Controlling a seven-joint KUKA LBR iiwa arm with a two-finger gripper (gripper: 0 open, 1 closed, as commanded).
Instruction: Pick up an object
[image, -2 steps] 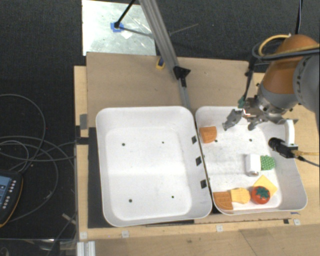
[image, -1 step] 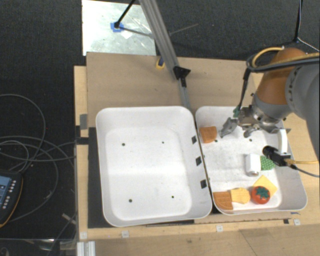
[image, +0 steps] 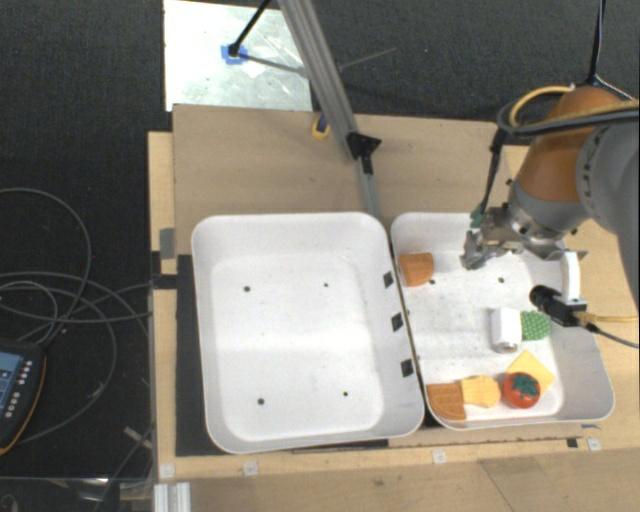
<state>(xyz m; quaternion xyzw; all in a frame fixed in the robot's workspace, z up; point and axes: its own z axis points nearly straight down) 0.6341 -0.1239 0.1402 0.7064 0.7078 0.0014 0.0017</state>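
White right bin (image: 600, 400) holds a tan block (image: 416, 268); jaws (image: 478, 250) state unclear.

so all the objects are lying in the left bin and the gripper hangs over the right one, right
Not quite: the objects lie in the right bin, not the left. The camera view shows the orange block, white piece, green piece and tomato-like toy all there. The gripper does hang over the right bin, near its far side.

Dark carpet floor (image: 80, 100) with loose cables (image: 60, 290) around a wooden bench (image: 260, 160).
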